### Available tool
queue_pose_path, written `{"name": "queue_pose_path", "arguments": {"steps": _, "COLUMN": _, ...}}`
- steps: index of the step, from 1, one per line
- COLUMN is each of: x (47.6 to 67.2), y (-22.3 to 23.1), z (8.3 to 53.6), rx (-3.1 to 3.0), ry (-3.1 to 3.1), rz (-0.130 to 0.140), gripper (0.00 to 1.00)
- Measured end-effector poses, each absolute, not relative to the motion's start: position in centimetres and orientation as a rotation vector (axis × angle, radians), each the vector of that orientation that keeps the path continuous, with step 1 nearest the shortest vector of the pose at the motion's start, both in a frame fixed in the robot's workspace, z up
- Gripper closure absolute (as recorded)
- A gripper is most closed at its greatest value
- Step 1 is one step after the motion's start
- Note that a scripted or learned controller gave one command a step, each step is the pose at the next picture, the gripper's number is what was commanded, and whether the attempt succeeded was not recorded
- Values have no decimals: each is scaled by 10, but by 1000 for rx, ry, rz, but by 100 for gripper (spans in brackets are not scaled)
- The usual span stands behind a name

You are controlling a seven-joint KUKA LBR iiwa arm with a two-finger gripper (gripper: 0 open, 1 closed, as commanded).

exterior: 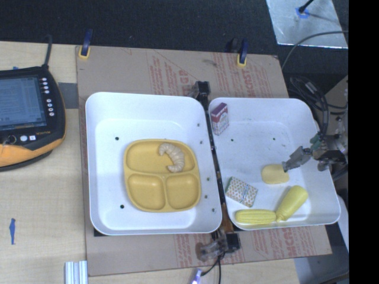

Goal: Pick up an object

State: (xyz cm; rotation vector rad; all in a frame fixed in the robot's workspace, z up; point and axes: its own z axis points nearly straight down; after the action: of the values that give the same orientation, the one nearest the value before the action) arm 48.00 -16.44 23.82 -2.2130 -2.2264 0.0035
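Observation:
My gripper (298,158) reaches into the right bin (266,114) from the right edge, low over the bin floor. Its tip is right beside a pale yellow oval piece (274,174), at that piece's upper right. A yellow corn cob (256,217) lies along the bin's front wall, with a second yellow cob-like piece (292,202) angled next to it. A patterned white packet (241,191) lies front left, and a small red and white box (219,118) stands at the back left. I see nothing held in the gripper.
The left bin (106,114) holds a yellow divided plate (145,191) with a pale curled pastry (173,156) in its upper compartment. A tablet-like pendant (26,114) rests on the bench at far left. Cables hang at the right near the arm.

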Motion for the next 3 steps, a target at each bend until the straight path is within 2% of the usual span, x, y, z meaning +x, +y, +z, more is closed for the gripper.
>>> {"name": "queue_pose_path", "arguments": {"steps": 1, "x": 508, "y": -159, "z": 122, "rx": -2211, "ry": -2226, "rz": 7, "gripper": 0}}
{"name": "queue_pose_path", "arguments": {"steps": 2, "x": 561, "y": -202, "z": 97, "rx": -2217, "ry": -2224, "rz": 3, "gripper": 0}}
{"name": "queue_pose_path", "arguments": {"steps": 3, "x": 536, "y": -190, "z": 91, "rx": -2214, "ry": -2225, "rz": 6, "gripper": 0}}
